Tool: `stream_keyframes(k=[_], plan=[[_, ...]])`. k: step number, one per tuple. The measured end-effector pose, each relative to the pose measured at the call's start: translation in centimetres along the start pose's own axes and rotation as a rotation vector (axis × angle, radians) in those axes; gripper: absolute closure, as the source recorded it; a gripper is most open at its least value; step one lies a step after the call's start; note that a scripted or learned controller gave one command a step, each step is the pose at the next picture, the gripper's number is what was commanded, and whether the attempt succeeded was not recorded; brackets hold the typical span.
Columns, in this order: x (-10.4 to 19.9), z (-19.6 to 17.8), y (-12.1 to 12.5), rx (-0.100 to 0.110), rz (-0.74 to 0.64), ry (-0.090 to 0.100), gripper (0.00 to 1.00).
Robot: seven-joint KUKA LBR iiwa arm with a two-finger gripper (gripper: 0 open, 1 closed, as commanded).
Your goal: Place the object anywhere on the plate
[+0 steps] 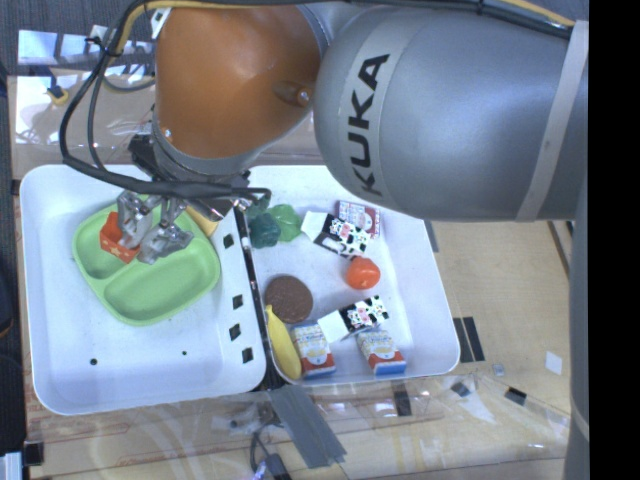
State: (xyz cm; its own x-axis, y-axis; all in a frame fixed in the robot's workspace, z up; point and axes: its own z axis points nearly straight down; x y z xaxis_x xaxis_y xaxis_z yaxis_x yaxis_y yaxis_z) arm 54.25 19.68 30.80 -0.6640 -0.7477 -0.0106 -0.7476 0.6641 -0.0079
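Observation:
A green two-compartment plate (160,288) lies in the left bin (120,378). My gripper (150,230) hangs low over the plate's back compartment, under the orange wrist band. A small orange-red object (113,238) sits in that back compartment, right against the gripper's left side. The view does not settle whether the gripper has it or it rests on the plate. The arm's large grey body covers the top of the view.
The right bin (440,328) holds a green piece (275,225), two cow-patterned cartons (347,230) (363,313), an orange-red ball (362,272), a brown disc (288,297), a banana (283,346) and two small cartons (380,351). White floor shows in front of the plate.

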Motion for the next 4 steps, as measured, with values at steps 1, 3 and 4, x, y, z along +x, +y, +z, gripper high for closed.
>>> stream_keyframes(k=[1,3,4], plan=[[0.0,-0.7,0.1,-0.003,-0.002,0.004,1.00],[-0.2,-1.7,0.0,-0.001,-0.004,0.002,1.00],[-0.3,-2.8,0.0,0.001,-0.006,-0.001,1.00]])
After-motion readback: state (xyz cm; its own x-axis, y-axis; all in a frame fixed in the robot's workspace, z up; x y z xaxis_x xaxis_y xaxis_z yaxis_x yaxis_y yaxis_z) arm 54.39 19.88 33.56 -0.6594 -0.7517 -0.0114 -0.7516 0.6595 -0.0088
